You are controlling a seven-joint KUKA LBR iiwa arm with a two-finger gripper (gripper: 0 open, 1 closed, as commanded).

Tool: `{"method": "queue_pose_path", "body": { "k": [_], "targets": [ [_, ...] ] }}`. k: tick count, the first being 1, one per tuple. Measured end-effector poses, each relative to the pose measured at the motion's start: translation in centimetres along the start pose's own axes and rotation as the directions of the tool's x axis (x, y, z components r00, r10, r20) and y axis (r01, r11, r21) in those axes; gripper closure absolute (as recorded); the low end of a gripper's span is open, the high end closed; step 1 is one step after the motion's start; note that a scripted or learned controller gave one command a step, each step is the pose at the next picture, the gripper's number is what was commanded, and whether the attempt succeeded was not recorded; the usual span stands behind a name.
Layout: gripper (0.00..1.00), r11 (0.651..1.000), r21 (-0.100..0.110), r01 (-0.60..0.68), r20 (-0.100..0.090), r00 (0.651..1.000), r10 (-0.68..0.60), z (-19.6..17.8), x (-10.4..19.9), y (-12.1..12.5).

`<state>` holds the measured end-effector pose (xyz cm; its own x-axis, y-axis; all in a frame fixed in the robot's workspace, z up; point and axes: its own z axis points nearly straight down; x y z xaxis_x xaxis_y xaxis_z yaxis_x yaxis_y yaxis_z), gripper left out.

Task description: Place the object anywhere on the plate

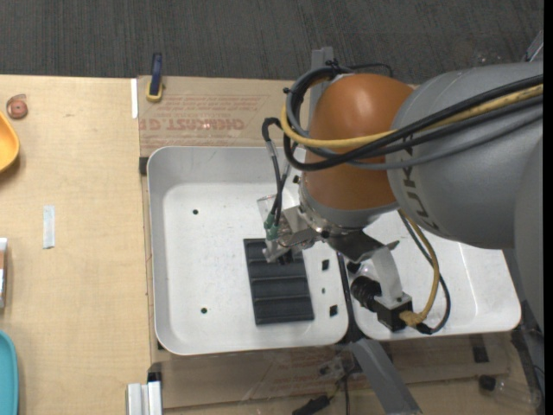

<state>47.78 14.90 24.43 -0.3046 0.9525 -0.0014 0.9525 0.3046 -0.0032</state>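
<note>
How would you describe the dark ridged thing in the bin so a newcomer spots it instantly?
Start at the left white bin. Near its right wall, just below the gripper, lies a black ridged plate, flat on the floor. It is the one large dark, ribbed rectangle against the white.

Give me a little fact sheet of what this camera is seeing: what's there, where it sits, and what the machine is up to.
machine: grey arm with orange band, reaching in from the right
gripper: low over the left bin, at the black object's top edge
fingers: too hidden to judge
object: black ridged rectangular block, lying flat
object place: left bin, near its right wall
bins: two shallow white bins side by side, left bin, right bin
bench: tan cardboard sheet under the bins
</note>
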Motion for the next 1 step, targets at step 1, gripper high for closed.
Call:
{"method": "queue_pose_path", "body": {
  "k": [1],
  "targets": [
    [1.00, 0.989, 0.000, 0.150, 0.000, 0.989, -0.150, 0.14, -1.54, 2.51]
  ]
}}
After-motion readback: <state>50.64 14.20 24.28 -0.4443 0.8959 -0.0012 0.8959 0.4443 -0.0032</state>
